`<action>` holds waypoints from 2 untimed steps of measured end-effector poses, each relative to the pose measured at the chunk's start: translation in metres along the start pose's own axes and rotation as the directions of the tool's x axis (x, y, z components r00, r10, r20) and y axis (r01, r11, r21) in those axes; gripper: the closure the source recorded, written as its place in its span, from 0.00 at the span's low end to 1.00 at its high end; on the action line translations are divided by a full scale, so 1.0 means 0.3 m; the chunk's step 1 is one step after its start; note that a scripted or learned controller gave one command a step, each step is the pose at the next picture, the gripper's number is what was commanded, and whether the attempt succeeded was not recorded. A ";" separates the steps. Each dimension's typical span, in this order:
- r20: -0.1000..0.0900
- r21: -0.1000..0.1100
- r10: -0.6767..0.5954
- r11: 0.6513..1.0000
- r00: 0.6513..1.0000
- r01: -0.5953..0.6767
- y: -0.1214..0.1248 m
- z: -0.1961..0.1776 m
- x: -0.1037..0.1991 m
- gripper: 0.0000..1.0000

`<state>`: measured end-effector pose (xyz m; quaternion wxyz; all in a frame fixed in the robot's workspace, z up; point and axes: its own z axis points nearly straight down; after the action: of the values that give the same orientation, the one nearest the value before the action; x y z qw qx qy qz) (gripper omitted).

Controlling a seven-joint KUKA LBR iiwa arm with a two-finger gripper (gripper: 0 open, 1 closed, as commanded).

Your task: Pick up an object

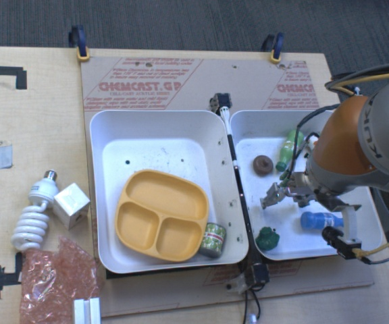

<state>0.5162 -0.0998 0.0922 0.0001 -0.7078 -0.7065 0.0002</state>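
In the right white bin (248,130), 4 small things are lying on the floor: a brown ring-shaped doughnut piece (263,165) near the left wall; a green plastic bottle (289,148) slanting toward the far side; a blue plastic bottle with a white cap (321,220) lying on its side; a dark green leafy lump (268,238) close to the near left corner; the two-finger gripper (273,198) is hanging among them, between the doughnut piece and the leafy lump and to the left of the blue bottle; nothing is showing between its fingers, and whether they are spread or pressed together cannot be told from this slant; the grey arm with its orange band (340,144) is covering much of the bin's right half and crowding the green bottle's near end.

In the left white bin (100,181), a yellow 3-compartment plastic tray (161,214) is sitting beside a small green-labelled can (214,239); on the bench to the left are lying a white spiral light bulb (34,214), a white cube (71,202) and crumpled pink plastic wrap (56,279).
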 end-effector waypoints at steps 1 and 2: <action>0.001 -0.003 0.002 1.000 1.000 -0.002 0.004 -0.033 -0.002 1.00; 0.001 -0.002 0.002 1.000 1.000 -0.002 0.004 -0.033 -0.002 0.00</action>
<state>0.5173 -0.1005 0.1022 -0.0011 -0.7083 -0.7059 -0.0003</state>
